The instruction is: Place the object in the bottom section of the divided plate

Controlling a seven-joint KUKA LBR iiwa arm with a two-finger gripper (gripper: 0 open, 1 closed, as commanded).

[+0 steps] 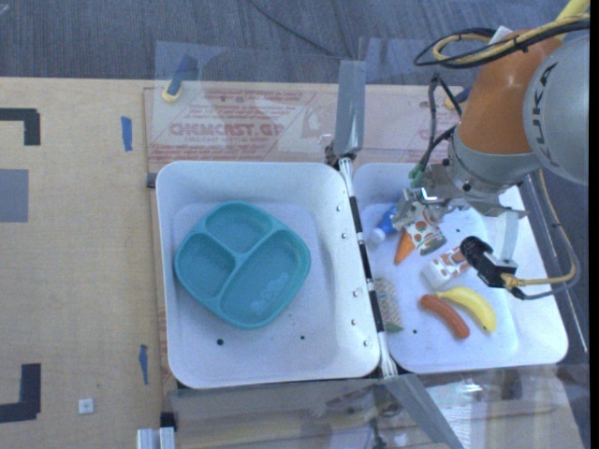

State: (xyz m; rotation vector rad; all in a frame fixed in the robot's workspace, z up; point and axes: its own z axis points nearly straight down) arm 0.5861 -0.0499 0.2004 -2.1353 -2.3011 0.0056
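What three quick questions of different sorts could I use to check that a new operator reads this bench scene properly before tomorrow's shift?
1. True or false: the teal three-section divided plate lies in the right white bin.
2. Which lies closest to the yellow toy banana? A) the orange toy carrot B) the red-orange toy sausage C) the small blue object
3. Fill in: the grey arm's two-finger gripper hovers over the ____ bin.

Key: 1 false; 2 B; 3 right.

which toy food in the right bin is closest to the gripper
The orange carrot, right beside the gripper; the hot dog and banana lie farther down.
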